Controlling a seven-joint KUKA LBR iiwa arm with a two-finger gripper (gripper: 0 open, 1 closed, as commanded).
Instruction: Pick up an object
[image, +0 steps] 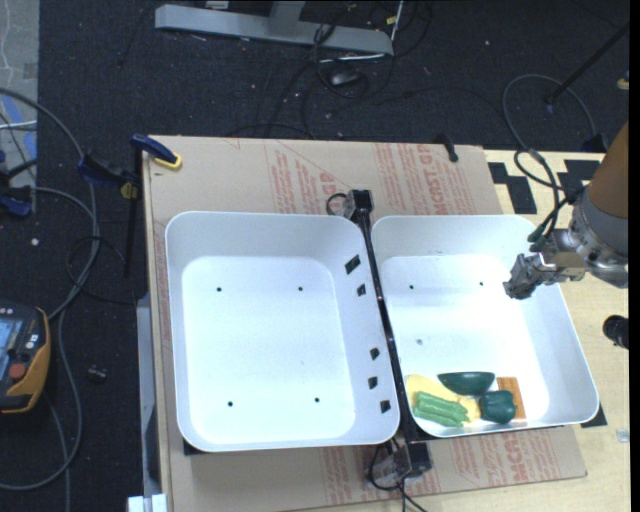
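Both bins (265, 250) plain white w/ small black dots. Below the grey gripper (520, 280): dark green bowl (466, 381), light green ridged piece (440, 408), teal piece (498, 406), pale yellow one (424, 386), orange block (512, 387).

Small green objs (467, 397) clustered (touching) at rt bin's (560, 310) near edge.

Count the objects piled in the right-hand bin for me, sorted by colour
Green or dark teal: 3, the light green ridged piece, the dark green bowl-shaped piece and the teal chunk
Yellow: 1, the flat yellow piece
Orange: 1, the orange block, partly hidden
Total: 5, as far as the pile lets me separate them
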